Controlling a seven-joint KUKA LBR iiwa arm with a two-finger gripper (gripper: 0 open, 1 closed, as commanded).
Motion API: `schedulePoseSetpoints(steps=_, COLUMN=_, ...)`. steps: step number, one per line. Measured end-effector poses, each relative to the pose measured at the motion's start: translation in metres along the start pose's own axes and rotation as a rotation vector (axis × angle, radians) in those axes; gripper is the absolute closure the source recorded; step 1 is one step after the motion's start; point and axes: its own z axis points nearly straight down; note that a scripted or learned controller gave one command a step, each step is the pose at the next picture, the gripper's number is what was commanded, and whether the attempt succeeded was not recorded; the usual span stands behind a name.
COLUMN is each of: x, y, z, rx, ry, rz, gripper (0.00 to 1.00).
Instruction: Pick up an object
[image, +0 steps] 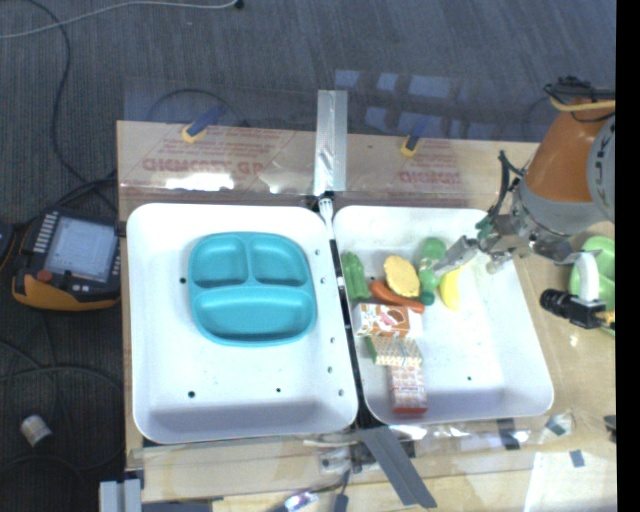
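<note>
nearest the lens, at the front of the right bin (520, 385), lies a long snack packet (407, 378) with red and pale print, its far end touching a smaller red-and-white packet (383, 320). behind those sits a cluster of toy foods: an orange carrot-like piece (396, 294), a yellow corn-like piece (402, 272) resting on it, a dark green vegetable (354, 277) along the bin's left wall, a light green piece (432, 250) and a small yellow piece (451, 289). all of them crowd the left and middle of the right bin, touching or just beside one another.

the pincer (462, 253) reaches in from the right at a slant, its tip low over the light green piece and the small yellow one. whether its fingers are apart or together cannot be made out, and nothing is visibly clamped between them. the arm (562, 170) is cut off by the picture's edge, and its wrist hides part of the bin's far right corner.

the right half of the right bin's floor is bare white. the left bin (160, 350) holds a teal divided tray (250, 287) near its middle, with bare floor all round it. both bins meet at a raised shared rim on the counter (150, 150).
</note>
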Motion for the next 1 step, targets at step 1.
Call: schedulePoseSetpoints(steps=1, x=-0.0066, y=0.0140, z=0.0803, rx=-0.011, ry=-0.005, rz=0.034, gripper=0.00)
